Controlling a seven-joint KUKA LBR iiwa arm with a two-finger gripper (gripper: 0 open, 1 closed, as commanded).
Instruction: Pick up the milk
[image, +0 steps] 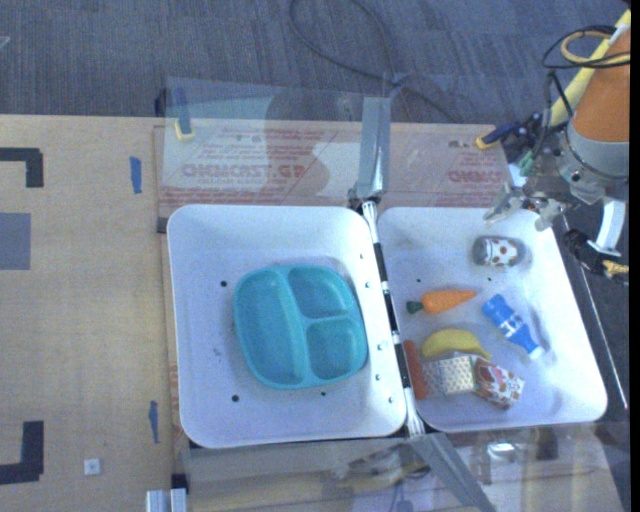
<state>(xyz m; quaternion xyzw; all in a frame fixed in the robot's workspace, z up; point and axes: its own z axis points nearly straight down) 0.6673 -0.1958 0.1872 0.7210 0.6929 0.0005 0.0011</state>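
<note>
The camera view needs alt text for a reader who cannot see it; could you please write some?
The grey arm's claw hovers at the right bin's far right corner, above a can, carrot, blue bottle, banana and two small cartons. The left bin holds a teal divided plate.

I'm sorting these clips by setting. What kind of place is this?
Most likely a robotics lab bench: two white bins sit side by side on a taped wooden board, a robot arm reaches in, and toy food such as a carrot lies there.
</note>
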